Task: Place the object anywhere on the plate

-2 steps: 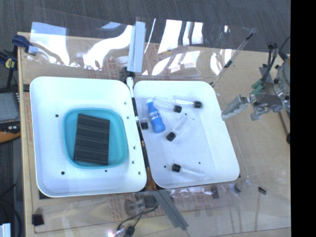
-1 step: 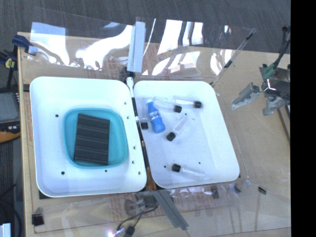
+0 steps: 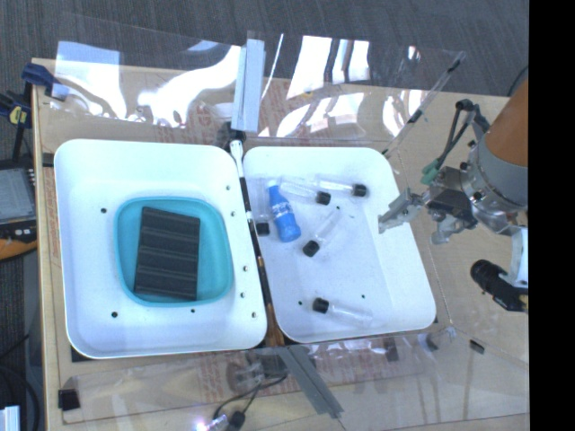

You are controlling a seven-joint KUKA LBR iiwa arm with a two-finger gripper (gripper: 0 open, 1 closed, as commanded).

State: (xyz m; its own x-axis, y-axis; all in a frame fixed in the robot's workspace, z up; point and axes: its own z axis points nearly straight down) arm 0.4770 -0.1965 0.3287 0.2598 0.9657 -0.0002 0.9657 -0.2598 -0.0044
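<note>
A teal plate (image 3: 214,281) lies in the left bin (image 3: 81,241). A dark ridged block (image 3: 168,251) rests flat on it, near its middle. In the right bin (image 3: 395,285) lie a small blue bottle (image 3: 284,219) and several clear tubes with black caps, among them a tube (image 3: 339,187) at the back, a tube (image 3: 323,234) in the middle and a tube (image 3: 341,311) at the front. My gripper (image 3: 420,224) hovers just outside the right bin's right rim. Its fingers stand apart with nothing between them.
A small black piece (image 3: 261,228) sits by the rim between the two bins. Clear plastic panels (image 3: 296,70) stand behind the bins. Cables and clamps (image 3: 269,371) lie along the bench's front edge.
</note>
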